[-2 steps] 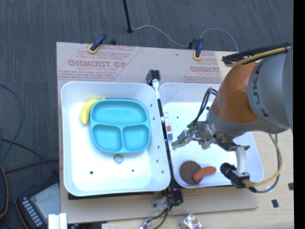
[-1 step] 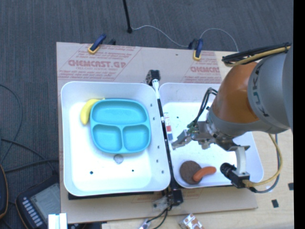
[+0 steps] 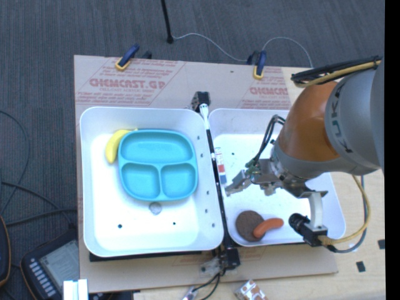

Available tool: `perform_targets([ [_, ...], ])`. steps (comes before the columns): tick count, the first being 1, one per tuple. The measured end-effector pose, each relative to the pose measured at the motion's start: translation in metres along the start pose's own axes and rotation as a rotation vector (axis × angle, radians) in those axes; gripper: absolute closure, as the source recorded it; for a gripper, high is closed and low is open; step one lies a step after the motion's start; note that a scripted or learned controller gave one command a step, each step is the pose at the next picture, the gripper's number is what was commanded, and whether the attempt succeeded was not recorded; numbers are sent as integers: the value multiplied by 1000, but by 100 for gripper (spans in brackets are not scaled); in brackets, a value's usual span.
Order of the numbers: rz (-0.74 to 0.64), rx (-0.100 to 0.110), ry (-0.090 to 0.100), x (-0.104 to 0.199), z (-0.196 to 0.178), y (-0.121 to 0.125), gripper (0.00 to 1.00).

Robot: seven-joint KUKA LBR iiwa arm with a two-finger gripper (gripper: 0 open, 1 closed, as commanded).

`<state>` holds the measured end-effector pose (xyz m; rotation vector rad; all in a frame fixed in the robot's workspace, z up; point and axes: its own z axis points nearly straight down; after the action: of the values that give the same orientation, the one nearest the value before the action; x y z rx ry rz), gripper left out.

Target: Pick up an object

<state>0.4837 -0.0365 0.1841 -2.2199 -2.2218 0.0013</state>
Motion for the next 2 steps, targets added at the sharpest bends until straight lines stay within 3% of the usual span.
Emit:
perform_targets([
  [1, 1, -4, 0, -66, 97, 1, 0],
  [2, 2, -9, -1, -67, 86, 3, 100],
])
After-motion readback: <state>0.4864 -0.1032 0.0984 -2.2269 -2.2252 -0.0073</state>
